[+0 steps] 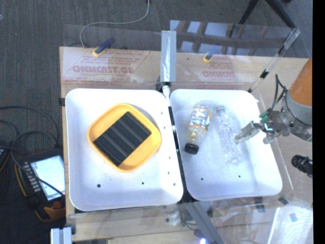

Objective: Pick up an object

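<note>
Clear plastic bottle (pixel 226 134) lying in right bin (pixel 203 182), labelled bottle (pixel 197 125) at its 9 o'clock. Gripper (pixel 247 133) at 3 o'clock, reaching in low, seemingly spread, grasping nothing. Yellow dish (pixel 124 136) in left bin (pixel 81 187).

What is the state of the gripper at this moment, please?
Gripper: at the right bin's right side, beside the clear crumpled plastic bottle; open or shut cannot be told.
</note>
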